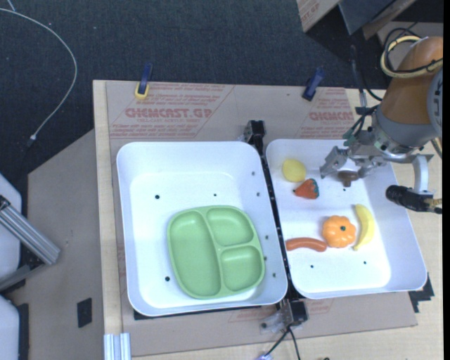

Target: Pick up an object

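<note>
Toys are laid in the right bin (401,278): lemon (294,169), strawberry (306,188), pumpkin (339,231), banana (363,225), sausage (306,245). The claw (343,167) is hung over its far part, just right of the lemon; its state cannot be told.

I'm reading red print on the brown sheet (211,105) that lies under the bins. Upper left of the frame, above the left bin (133,211), big red letters spell "CHEMCAST GP", repeated in rows with finer lines between them that I can't make out. Upper right, above the right bin (394,274), the same red lettering runs again, part of it hidden behind the arm, so I only catch "CHEMCAST". At the top right corner sits a cardboard box (320,10) with print too small to read.
</note>
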Controlling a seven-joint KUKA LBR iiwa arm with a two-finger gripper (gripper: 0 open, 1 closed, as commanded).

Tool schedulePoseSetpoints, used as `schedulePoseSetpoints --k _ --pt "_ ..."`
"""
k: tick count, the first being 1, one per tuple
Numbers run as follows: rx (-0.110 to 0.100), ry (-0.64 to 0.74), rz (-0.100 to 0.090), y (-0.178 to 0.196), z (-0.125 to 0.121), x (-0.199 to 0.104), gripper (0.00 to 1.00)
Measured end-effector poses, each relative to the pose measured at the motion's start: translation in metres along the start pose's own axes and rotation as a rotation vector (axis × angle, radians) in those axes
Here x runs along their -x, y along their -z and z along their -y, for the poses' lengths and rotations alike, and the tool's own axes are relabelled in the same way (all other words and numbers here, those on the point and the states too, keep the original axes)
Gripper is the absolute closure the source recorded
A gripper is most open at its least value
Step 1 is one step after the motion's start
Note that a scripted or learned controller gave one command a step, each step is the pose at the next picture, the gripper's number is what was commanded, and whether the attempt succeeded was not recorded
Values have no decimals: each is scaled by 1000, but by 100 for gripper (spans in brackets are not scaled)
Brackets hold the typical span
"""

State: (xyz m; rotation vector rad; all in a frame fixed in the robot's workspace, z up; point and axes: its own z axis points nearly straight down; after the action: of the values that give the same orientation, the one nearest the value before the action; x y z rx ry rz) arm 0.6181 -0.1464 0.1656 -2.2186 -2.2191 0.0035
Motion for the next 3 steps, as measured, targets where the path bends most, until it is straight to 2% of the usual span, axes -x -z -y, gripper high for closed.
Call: schedulePoseSetpoints --k 1,2,3 --pt "4 0 1 -41 -5 -3 0" --pt "11 1 1 -28 -7 -3 100" --pt "10 1 3 28 2 -7 100"
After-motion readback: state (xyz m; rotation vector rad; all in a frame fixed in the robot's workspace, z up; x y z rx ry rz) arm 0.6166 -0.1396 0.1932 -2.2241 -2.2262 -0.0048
